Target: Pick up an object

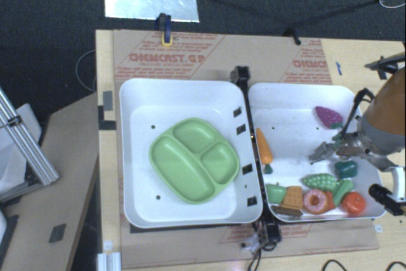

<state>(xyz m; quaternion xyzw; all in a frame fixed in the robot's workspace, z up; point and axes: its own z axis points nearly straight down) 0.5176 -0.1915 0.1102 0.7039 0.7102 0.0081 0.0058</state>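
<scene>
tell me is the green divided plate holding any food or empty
Empty: all three compartments of the green plate show bare green.

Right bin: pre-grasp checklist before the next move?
1. Gripper over the right bin: ok, it sits above the bin floor left of the teal piece.
2. Nothing between the fingers: cannot tell, fingers too blurred.
3. Nearest target free of neighbours: not ok, the green corn-like piece, pink doughnut, waffle and tomato lie packed together along the near wall.
4. Isolated option available: ok, the purple grapes and the carrot each lie apart.
5. Green divided plate out of the path: ok, it lies in the left bin.
</scene>
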